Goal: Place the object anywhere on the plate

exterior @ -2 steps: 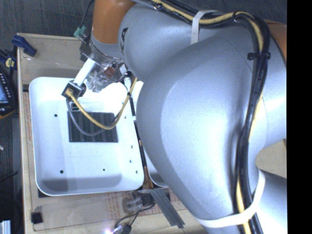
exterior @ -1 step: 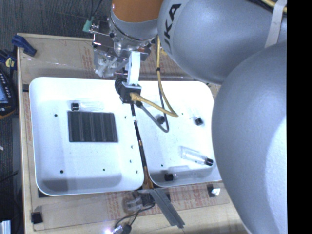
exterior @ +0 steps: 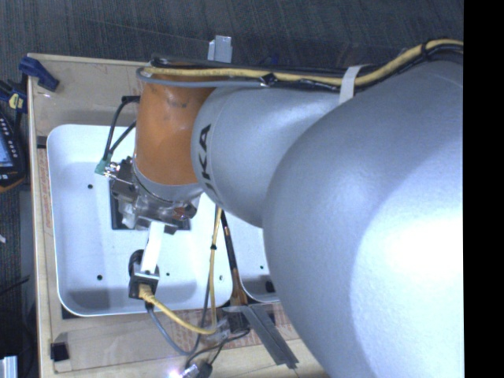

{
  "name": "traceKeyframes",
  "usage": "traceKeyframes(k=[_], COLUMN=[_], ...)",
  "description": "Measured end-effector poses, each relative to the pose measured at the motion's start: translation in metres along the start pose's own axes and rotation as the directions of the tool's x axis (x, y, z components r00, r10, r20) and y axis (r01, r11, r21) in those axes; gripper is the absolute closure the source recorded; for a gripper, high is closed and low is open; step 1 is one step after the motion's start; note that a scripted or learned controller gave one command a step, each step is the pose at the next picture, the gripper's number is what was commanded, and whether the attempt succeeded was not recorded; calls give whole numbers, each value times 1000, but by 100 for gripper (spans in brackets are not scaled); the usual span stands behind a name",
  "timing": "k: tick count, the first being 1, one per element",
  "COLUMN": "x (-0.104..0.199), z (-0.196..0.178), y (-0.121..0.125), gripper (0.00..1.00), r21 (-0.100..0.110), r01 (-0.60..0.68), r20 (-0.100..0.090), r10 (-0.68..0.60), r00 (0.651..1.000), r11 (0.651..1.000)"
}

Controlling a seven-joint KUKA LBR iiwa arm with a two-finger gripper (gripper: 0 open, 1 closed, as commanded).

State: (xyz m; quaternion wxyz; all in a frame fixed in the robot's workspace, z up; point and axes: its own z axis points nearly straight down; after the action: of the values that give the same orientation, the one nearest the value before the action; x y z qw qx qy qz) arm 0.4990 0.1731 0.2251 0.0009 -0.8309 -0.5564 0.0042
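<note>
The arm (exterior: 354,211) masks much of the counter (exterior: 87,77), so I judge that a blind descent could strike the white bin (exterior: 72,211) beneath the pincer (exterior: 146,211). I cannot tell whether the pincer is apart or together. Nor can I tell the object's place, heading or long axis; it is probably hidden under the arm.

You have the gripper (exterior: 126,205) over the left bin (exterior: 71,227) on the bench (exterior: 79,85), while the arm (exterior: 354,211), reaching from the right, covers most of the right bin (exterior: 253,288).
</note>
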Motion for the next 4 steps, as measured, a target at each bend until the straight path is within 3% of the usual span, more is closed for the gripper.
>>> traceKeyframes(k=[1,2,3,4], x=[-60,-34,-102,-14], z=[-45,132,34,18], y=[27,-11,18,27], gripper=[100,100,100,100], r21=[-5,-1,-4,-2], r01=[-139,160,193,42], r20=[-4,-3,-4,-2], r10=[139,-160,-193,-42], r00=[990,987,981,999], r11=[990,987,981,999])
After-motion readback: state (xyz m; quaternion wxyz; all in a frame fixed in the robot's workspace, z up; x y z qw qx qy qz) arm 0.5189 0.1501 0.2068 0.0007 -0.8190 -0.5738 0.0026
